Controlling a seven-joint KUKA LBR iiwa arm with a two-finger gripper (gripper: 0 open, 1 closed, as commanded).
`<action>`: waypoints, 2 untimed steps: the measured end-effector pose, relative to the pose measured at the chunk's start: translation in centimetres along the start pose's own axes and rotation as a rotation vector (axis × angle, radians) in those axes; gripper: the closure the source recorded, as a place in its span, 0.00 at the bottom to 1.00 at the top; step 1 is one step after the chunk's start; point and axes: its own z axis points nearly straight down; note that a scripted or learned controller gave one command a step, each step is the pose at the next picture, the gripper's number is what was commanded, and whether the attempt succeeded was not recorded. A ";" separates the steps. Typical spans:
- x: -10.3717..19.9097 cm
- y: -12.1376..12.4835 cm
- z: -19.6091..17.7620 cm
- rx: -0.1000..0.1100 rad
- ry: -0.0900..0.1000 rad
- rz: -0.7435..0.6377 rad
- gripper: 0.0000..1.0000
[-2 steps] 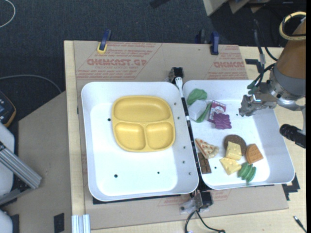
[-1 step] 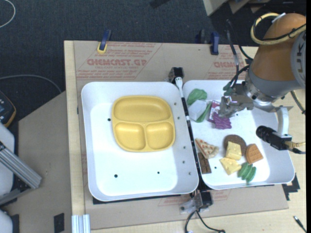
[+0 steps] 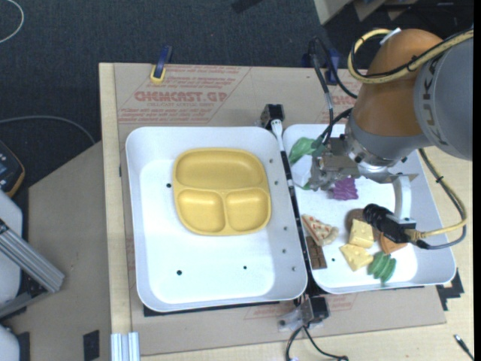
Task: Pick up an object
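Scattered across the right bin (image 3: 430,273): toy food. Purple grape bunch (image 3: 344,189) near the middle, just beside the gripper (image 3: 325,173). Green leafy piece (image 3: 302,150) toward the bin's upper left corner. Pizza slice (image 3: 319,229) by the left wall, with a brown bar (image 3: 315,253) just below it. Yellow cheese wedges (image 3: 358,245) and a green pepper (image 3: 382,268) along the near edge. Hanging low over the bin between leaf and grapes, the gripper, with nothing seen between its parts; open or closed, cannot tell. Above it, the grey arm (image 3: 443,104) with orange band, reaching in from the right. In the left bin (image 3: 225,277), a yellow divided tray (image 3: 222,189), three compartments, sitting toward the back.
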 end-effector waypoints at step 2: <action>4.3 -0.1 -1.3 -0.005 -0.004 0.007 1.00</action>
